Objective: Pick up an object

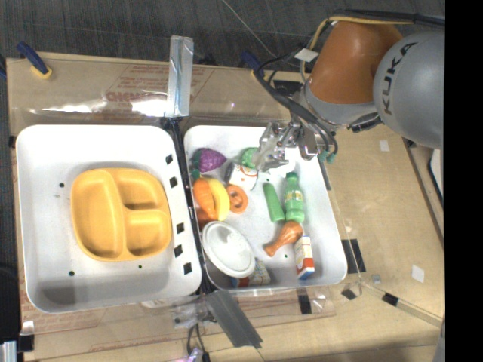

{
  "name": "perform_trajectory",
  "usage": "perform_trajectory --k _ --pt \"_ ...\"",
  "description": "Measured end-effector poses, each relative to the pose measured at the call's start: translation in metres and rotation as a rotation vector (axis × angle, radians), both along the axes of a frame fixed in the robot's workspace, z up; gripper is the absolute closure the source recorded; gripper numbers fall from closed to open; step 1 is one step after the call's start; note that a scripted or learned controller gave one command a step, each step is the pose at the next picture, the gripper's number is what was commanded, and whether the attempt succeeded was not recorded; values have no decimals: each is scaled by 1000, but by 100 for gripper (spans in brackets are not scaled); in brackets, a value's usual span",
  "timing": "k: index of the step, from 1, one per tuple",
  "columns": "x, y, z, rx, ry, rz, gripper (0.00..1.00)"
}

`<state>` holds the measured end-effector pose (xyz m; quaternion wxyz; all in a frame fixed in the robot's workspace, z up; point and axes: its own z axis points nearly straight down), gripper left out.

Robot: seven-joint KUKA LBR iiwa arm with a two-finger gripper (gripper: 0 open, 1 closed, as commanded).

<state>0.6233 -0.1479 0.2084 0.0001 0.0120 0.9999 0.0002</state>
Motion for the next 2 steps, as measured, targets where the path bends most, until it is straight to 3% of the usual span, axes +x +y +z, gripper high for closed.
perform_trajectory --k 1,2 --pt "2 0 12 -1 -5 2 100" --pt "27 14 48 -2 -4 -69 100"
